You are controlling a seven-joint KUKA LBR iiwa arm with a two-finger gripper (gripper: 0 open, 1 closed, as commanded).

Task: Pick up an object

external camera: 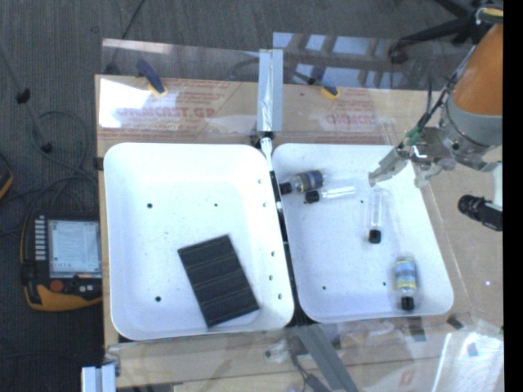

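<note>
My gripper (398, 176) hangs over the upper right corner of the right bin (343, 300), open, with nothing between its fingers. Just below it and to the left lies a clear vial with a black cap (375, 216). A small bottle with a black cap (306, 183) and a clear tube (336, 192) lie at the bin's upper left. Near the bin's lower right corner rests a bottle with a yellow and blue label (404, 276). A black ribbed pad (217, 280) lies flat in the left bin (139, 243).
A metal divider post (270, 96) stands at the back between the bins. A teach pendant (61, 260) lies on the floor to the left. Black chair legs (433, 23) stand behind the bench at the upper right.
</note>
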